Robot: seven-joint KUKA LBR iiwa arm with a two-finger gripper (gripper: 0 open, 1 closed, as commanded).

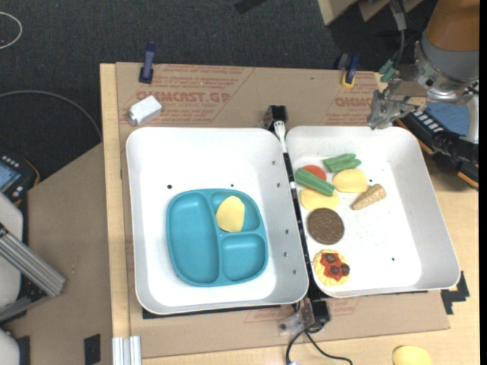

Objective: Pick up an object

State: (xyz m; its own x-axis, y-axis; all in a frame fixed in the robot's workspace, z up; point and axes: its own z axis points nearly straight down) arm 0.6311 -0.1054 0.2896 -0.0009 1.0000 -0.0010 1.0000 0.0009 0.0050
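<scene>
1. Cardboard-topped bench (228, 82), two white bins; toy food clusters along the right bin's (411, 242) left edge.
2. Gripper (380, 112) hovers over that bin's far rim; jaw state, can't tell.
3. Best bet: the cone-shaped piece (368, 197), standing apart, approached straight down.

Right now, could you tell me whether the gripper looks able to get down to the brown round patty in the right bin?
Probably yes. The gripper hangs above the right bin's far rim, and the brown patty lies flat and uncovered, with nothing above it. The pizza slice and a yellow piece sit close beside it.
</scene>
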